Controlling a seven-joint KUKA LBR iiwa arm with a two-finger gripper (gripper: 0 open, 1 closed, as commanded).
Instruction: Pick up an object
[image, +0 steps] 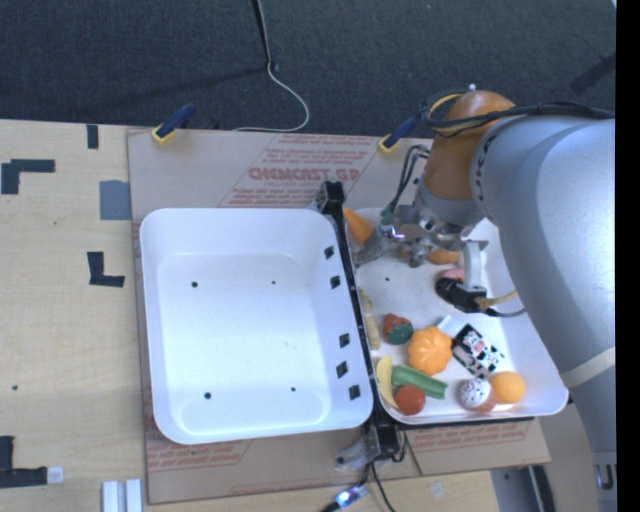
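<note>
Gripper (415, 243) low over far end of right white bin (545, 385), near small orange wedge-shaped toy (357, 226) at divider; finger state: cannot tell. Rest of toys toward near end: orange pumpkin (431, 350), green bean pod (418, 380), black-and-white cow figure (474, 351), orange ball (508, 387). Left white bin (170, 235) alongside.

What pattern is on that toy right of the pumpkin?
Black and white patches, cow-like, on the toy; camera view.

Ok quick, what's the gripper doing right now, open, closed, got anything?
Gripper: low over the far end of the right bin, near an orange piece; whether it is open, shut or holding anything cannot be told.
</note>
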